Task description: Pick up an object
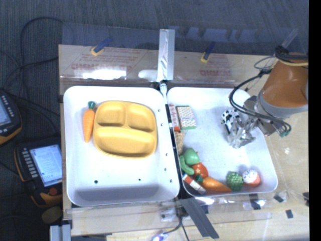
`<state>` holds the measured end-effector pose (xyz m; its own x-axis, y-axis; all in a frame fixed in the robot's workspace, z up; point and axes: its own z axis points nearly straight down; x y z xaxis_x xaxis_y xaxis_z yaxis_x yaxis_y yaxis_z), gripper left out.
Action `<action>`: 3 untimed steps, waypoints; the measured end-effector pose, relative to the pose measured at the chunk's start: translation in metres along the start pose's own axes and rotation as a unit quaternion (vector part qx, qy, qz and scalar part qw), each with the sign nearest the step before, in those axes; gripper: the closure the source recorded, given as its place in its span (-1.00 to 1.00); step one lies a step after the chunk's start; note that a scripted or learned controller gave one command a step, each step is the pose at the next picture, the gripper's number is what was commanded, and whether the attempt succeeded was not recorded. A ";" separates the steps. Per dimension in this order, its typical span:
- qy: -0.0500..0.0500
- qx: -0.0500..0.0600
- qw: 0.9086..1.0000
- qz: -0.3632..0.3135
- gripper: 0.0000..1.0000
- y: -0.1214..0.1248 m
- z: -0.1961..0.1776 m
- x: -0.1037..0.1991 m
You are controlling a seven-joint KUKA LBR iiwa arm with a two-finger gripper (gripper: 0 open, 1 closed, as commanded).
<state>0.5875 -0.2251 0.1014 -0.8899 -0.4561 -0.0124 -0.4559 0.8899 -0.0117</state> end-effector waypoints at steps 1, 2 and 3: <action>0.003 -0.002 0.999 -0.034 1.00 -0.011 0.011 -0.019; 0.004 -0.006 0.999 0.042 1.00 0.035 -0.039 -0.060; 0.004 -0.004 0.999 0.046 1.00 0.020 -0.112 -0.105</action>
<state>0.6699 -0.1589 0.2146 -0.9278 -0.3730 -0.0058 -0.3730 0.9278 -0.0025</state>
